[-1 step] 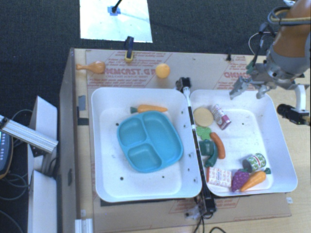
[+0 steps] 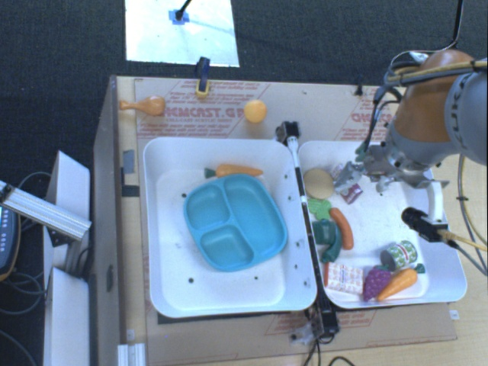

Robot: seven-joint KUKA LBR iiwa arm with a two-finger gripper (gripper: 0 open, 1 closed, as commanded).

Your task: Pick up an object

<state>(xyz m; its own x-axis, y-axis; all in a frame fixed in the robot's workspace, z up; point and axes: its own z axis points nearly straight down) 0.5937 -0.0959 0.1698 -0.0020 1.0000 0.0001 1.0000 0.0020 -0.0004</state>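
Dark carpet filled the upper part of the frame, with a pale square sheet [image 2: 181,20] lying on it at upper centre. Below sat the bench [image 2: 221,101], its cardboard top printed in red, carrying a small orange ball [image 2: 255,111] and a wooden drumstick shape [image 2: 145,106] along its upper strip.

The left bin [image 2: 164,227] took the middle of the frame and held a blue divided tray [image 2: 234,221], with a carrot [image 2: 232,171] lying just above the tray's upper edge. The right bin [image 2: 446,280] lay beside it at centre right. The arm [image 2: 438,109] came in from the upper right, its orange band bulking over the bin's upper edge and hiding that corner.

The gripper [image 2: 366,172] hung low over the upper part of the right bin, near a small dark red item [image 2: 351,194] that was too small to identify. Its fingers blurred into grey metal, so whether they were apart or together could not be told, and nothing showed between them.

In the same bin lay a beige ball [image 2: 319,183], a sausage [image 2: 341,228], a dark green piece [image 2: 328,239], a printed packet [image 2: 345,277], a can [image 2: 399,254], purple grapes [image 2: 376,281] and a second carrot [image 2: 398,284].
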